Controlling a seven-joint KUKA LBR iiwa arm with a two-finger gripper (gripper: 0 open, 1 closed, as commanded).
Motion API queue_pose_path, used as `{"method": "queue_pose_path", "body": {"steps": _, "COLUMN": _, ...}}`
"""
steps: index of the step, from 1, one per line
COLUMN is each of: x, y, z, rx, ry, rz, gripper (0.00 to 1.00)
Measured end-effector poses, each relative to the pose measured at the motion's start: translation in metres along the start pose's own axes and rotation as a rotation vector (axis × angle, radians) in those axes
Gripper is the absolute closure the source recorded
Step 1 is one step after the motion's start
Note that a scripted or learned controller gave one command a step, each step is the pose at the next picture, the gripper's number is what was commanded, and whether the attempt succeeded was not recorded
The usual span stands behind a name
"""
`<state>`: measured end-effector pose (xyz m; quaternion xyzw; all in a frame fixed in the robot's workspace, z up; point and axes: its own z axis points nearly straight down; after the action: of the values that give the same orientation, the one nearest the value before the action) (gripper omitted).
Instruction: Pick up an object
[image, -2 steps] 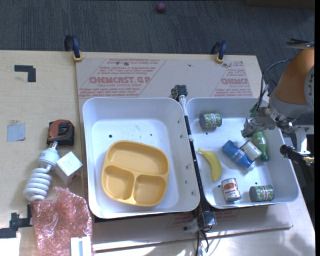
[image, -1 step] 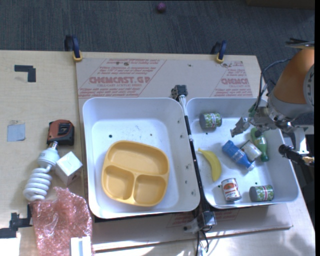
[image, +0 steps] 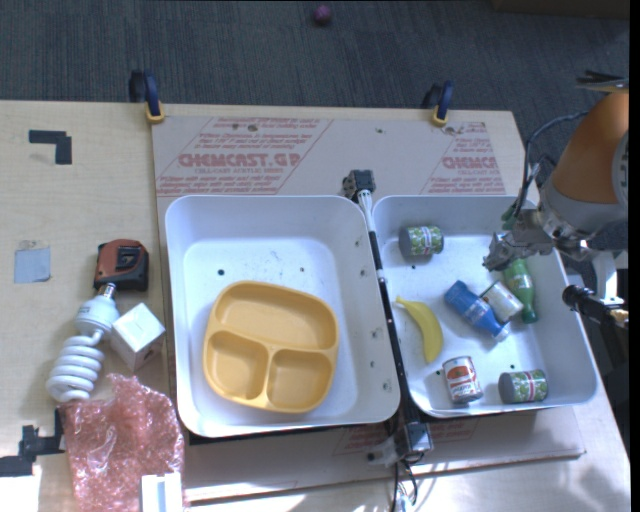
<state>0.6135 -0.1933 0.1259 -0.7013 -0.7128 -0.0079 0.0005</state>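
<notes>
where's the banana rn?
The banana lies in the right bin, along its left wall, left of the blue object and above the red-labelled can.

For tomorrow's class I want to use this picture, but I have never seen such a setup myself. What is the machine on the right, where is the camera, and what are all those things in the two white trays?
The single camera looks down at a slant on a bench. The grey machine with an orange band is a robot arm reaching in from the right; its job is to pick up an object. Its tool hangs over the right white bin, just above a green plastic bottle. Whether it grips anything cannot be told. That bin also holds a yellow banana, a blue packet, two green-labelled cans and a red-labelled can. The left white bin holds a yellow divided plate. Beside the bins lie a spiral light bulb and a tape measure.
</notes>
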Motion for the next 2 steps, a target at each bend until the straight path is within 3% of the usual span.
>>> {"method": "queue_pose_path", "body": {"steps": 1, "x": 0.000, "y": 0.000, "z": 0.000, "rx": 0.000, "ry": 0.000, "rz": 0.000, "gripper": 0.00}}
{"method": "queue_pose_path", "body": {"steps": 2, "x": 0.000, "y": 0.001, "z": -0.010, "rx": -0.002, "ry": -0.001, "rz": 0.000, "gripper": 1.00}}
